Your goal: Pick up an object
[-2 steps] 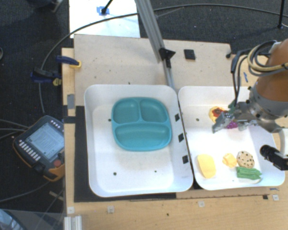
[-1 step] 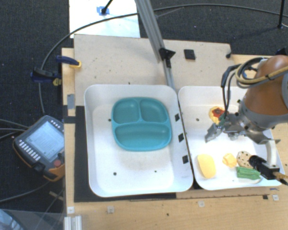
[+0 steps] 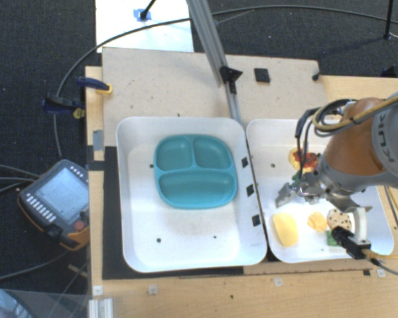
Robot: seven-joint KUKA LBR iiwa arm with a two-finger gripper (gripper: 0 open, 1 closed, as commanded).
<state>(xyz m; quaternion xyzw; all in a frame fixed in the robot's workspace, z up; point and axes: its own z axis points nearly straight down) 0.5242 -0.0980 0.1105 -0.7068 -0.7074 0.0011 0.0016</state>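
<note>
Table point(image 3: 186, 78) carried two white bins side by side. Yellow block point(image 3: 286, 230) lay in right bin point(image 3: 268, 144), near front edge, small orange piece point(image 3: 316, 220) beside it. Claw point(image 3: 298, 191) hovered just above block; grip state unclear. Teal divided plate point(image 3: 196, 171) sat in left bin point(image 3: 136, 197).

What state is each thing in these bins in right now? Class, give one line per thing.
Teal divided plate: upright in the left bin, compartments bare.
Yellow block: lying loose on the right bin floor.
Small orange piece: lying loose beside the arm.
Red and yellow item: partly hidden by the arm.
Hand: low in the right bin; grip unclear.
</note>
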